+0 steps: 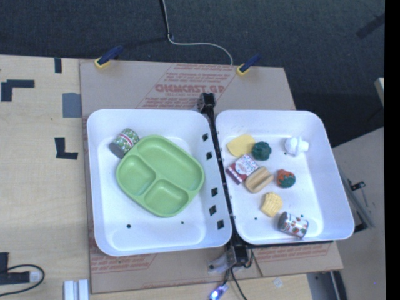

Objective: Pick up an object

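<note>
2 bins, 1 risky cluster
Whether the gripper is clenched or released cannot be told. The left bin (100, 186) holds a tray (159, 175) too broad to pinch. In the right bin (325, 167), on the arm's side, the packet (244, 167) touches the bun (258, 180), so a grab may nudge both.

Robotics lab bench: two white bins (100, 167), clamped cardboard (187, 86), cabling (187, 39).

Left bin (100, 186): green divided tray (160, 175) mid-bin, small can (125, 142) touching its upper-left edge. Right bin (325, 167): yellow piece (240, 145), dark green ball (262, 150), white item (295, 145) along top; red packet (242, 167), bun (259, 180), red-green item (286, 179) mid; corn (271, 203), can (292, 224) near bottom edge
</note>
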Available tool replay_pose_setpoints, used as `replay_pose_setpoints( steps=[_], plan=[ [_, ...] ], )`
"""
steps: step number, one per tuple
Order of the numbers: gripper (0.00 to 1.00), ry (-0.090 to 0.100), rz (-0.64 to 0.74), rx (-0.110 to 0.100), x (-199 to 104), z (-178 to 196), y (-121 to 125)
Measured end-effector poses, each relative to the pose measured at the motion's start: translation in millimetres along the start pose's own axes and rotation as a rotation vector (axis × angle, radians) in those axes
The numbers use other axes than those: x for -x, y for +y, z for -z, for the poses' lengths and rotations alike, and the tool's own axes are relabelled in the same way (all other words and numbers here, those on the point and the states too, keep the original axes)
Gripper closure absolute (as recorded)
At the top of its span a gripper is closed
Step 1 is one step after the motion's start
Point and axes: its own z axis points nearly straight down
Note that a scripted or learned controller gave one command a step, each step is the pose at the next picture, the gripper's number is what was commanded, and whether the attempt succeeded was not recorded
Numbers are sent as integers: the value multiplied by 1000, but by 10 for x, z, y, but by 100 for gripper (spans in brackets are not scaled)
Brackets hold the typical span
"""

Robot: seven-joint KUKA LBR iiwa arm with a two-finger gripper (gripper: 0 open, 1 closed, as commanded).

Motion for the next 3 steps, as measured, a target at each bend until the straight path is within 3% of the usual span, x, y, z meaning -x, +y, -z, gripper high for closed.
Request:
replay_pose_setpoints(
  steps=[1,2,3],
  plan=[
    [100,6,12,-4,-151,-23,-268],
    [100,7,21,-5,-888,-20,-260],
    [100,4,6,-7,-51,-284,-262]
  ],
)
